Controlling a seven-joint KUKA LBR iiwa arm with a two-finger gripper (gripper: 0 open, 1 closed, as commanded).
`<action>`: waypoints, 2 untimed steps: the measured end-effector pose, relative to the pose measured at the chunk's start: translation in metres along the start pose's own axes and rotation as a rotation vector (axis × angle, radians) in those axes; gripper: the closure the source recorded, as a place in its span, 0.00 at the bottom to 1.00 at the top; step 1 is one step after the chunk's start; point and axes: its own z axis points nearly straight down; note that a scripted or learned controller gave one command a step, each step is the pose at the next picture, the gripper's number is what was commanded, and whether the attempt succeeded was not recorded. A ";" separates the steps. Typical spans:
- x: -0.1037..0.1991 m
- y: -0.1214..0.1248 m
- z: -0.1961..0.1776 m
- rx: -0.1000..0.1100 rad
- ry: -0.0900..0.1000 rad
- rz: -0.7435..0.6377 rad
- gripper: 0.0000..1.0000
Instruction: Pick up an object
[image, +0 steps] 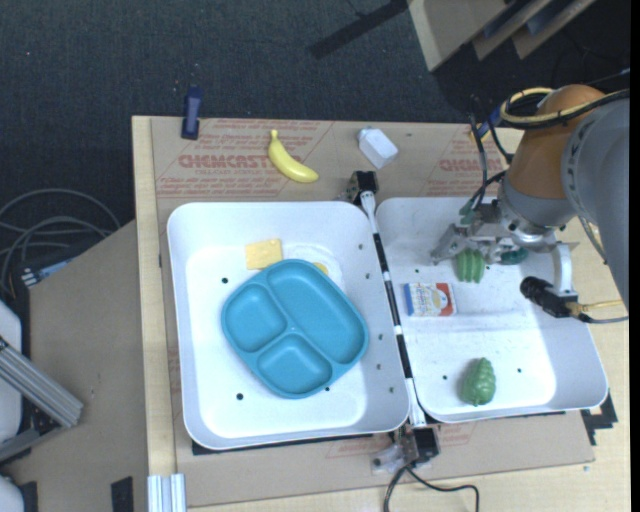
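My gripper hangs over the far part of the right bin, on the grey arm with its orange band. A small green object sits right at the gripper's tip, its top hidden by the gripper; whether it is gripped or only lying beneath is unclear. A lumpy green object lies near the front of the same bin. A small red and white packet lies flat at the bin's left side.
The left bin holds a blue divided plate and a yellow block behind it. On the bench behind the bins lie a banana, a white block and a blue item.
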 end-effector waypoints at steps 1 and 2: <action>0.012 -0.003 -0.001 0.000 0.000 0.000 0.00; 0.041 -0.012 0.000 0.000 0.000 0.000 0.00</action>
